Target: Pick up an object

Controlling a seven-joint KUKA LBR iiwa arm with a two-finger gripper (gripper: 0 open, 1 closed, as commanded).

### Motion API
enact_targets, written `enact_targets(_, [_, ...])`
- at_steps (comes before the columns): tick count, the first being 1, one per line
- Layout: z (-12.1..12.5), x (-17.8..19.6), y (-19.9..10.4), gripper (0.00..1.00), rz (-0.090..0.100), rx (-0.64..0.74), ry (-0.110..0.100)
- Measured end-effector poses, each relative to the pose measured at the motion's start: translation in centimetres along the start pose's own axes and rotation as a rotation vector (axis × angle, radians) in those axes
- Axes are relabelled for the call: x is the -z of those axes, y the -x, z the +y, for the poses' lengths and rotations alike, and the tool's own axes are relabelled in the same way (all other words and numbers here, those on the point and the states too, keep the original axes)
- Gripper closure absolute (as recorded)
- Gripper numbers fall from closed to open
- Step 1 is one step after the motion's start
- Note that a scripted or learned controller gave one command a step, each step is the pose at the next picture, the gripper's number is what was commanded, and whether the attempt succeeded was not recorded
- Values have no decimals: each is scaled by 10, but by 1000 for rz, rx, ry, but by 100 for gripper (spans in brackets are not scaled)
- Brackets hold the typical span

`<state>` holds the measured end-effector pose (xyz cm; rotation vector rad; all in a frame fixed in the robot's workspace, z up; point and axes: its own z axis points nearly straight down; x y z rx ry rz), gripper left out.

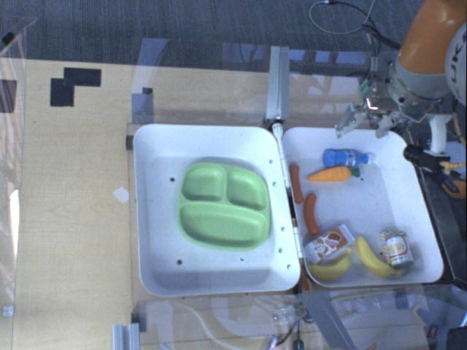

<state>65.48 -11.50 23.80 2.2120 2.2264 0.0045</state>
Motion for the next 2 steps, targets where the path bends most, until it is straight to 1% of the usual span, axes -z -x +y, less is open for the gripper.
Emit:
enact_targets(1, [2,12,-1,100,-1,6,6])
enact_targets(2, [16,121,-35,100,0,-242,3])
